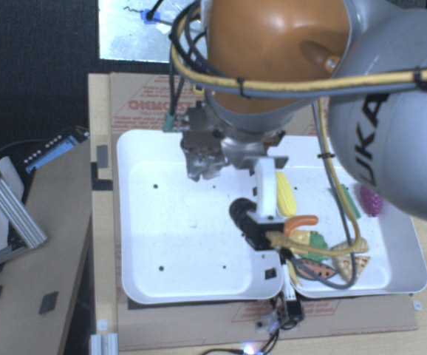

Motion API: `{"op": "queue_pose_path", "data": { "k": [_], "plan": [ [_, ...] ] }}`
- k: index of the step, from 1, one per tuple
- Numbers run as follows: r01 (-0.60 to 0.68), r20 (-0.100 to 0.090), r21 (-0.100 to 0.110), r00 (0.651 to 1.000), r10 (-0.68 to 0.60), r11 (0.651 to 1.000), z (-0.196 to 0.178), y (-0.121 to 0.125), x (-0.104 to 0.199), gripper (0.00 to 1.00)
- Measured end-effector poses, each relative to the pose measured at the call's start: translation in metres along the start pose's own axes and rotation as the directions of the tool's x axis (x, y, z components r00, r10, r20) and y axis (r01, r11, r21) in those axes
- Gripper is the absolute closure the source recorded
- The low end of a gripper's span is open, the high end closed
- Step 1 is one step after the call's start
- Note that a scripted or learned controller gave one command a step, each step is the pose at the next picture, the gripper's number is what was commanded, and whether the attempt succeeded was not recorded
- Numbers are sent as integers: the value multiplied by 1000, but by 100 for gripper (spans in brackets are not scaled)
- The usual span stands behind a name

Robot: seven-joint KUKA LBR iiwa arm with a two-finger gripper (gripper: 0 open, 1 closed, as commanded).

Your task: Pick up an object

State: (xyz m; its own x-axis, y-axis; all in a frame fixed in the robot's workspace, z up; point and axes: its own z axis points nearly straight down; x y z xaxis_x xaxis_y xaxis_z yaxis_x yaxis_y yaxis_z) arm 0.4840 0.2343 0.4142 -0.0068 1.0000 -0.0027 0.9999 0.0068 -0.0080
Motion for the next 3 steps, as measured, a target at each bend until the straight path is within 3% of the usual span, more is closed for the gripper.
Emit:
{"op": "queue_pose_path", "data": {
  "k": [3],
  "plan": [
    [-1, -5, -11, 1000, 1, 1000, -52, 2, 0, 100]
  ]
}}
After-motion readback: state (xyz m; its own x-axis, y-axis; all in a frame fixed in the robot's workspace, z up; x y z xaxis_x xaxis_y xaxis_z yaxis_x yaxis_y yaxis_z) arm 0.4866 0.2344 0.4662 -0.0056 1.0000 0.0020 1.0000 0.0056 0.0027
